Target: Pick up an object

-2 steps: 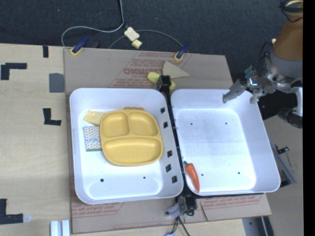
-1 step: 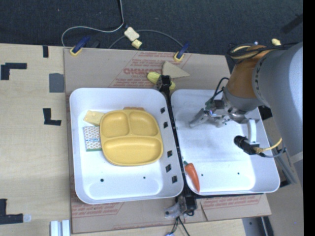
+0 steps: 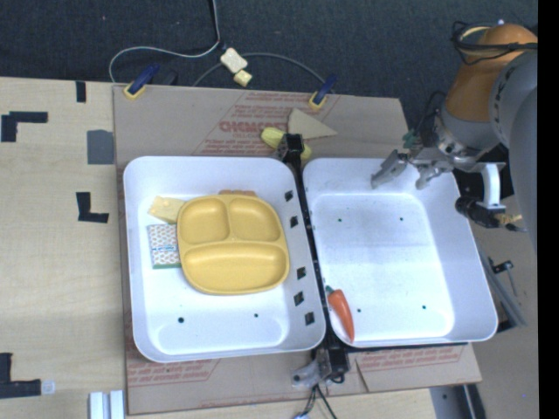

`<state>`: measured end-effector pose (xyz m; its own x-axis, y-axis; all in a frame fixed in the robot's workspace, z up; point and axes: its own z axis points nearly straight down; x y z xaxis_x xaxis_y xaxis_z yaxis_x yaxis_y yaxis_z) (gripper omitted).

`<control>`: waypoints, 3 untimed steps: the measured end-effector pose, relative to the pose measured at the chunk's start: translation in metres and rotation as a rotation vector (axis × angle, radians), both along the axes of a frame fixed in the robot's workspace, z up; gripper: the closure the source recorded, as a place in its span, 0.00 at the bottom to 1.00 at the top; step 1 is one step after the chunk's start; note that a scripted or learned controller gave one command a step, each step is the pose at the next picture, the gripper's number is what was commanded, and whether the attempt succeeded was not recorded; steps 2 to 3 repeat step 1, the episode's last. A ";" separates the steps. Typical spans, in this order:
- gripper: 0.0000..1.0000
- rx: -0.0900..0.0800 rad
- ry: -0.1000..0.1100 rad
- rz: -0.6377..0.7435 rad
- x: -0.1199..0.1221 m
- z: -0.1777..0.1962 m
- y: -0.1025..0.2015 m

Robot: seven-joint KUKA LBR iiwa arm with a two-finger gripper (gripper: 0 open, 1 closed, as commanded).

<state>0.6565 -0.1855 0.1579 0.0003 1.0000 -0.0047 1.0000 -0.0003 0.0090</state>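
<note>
The bench (image 3: 52,251) is pale wood, with a cardboard sheet (image 3: 253,120) laid across it under the bins. Two white bins sit side by side on it, touching along their inner rims. The left bin (image 3: 140,321) holds three things: one yellow divided plate (image 3: 233,243) near its middle, one pale yellow wedge (image 3: 164,207) tucked at the plate's upper left edge, and one small patterned packet (image 3: 162,245) just beside the plate's left side. The right bin (image 3: 393,260) holds one thing, an orange carrot (image 3: 341,312), lying in the lower left corner against the dividing rim, well apart from the arm.

The arm (image 3: 489,85) reaches in from the right, its orange band above the wrist. The gripper (image 3: 407,171) hovers over the right bin's upper rim, fingers spread apart and gripping nothing.

Beyond the bins, two blue clamps (image 3: 140,81) pin the cardboard's far edge, a white cable (image 3: 210,16) trails across the dark floor, and a yellow piece (image 3: 273,135) lies beside a tan wedge (image 3: 312,125) near the bins' far junction.
</note>
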 end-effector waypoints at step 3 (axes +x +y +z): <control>0.00 0.002 0.009 0.005 -0.054 -0.076 0.085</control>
